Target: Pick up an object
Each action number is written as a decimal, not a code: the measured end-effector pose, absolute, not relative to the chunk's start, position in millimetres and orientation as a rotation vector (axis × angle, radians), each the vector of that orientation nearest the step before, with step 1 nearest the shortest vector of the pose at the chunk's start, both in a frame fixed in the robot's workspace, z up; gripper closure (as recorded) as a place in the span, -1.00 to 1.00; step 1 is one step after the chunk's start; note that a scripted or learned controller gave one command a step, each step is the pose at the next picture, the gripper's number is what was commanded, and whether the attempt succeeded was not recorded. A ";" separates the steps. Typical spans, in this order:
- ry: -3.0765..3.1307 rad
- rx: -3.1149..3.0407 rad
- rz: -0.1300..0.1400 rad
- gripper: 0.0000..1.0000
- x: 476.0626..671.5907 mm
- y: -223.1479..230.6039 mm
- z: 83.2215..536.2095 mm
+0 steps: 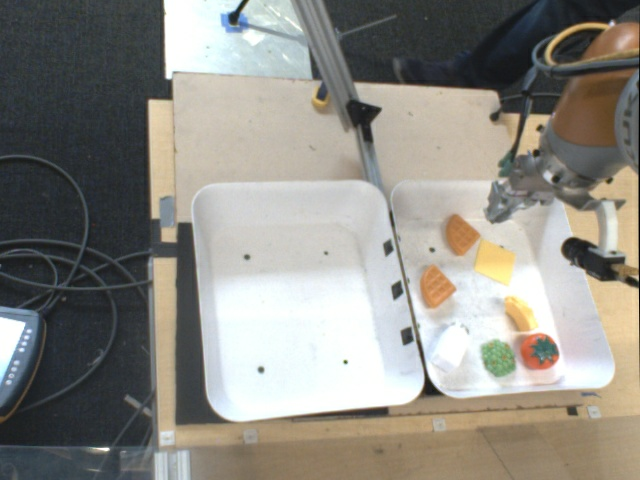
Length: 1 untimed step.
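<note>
My gripper (497, 211) hangs over the far part of the right bin (573, 278), just right of and above an orange waffle-like piece (461, 235). Nothing shows between its fingers. Below it lie a yellow cheese slice (495, 262) and a second orange piece (437, 286). Nearer the front are a yellow banana-like piece (519, 314), a white object (451, 347), a green piece (497, 357) and a red tomato-like toy (541, 351).
The left bin (215, 298) sits beside the right one, sharing a raised middle wall. A slanted metal pole (335, 63) crosses the bench behind the bins. Cables lie on the floor at left.
</note>
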State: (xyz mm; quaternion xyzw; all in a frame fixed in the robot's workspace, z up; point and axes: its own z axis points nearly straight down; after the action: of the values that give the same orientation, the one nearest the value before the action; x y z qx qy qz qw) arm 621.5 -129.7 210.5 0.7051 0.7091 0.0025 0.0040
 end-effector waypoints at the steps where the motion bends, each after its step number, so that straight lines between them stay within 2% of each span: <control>1: 2.221 2.210 0.008 1.00 621.2 -134.9 274.7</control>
State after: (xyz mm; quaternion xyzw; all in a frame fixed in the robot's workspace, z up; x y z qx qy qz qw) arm 621.2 -134.9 274.7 0.7053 0.7089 0.0026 0.0043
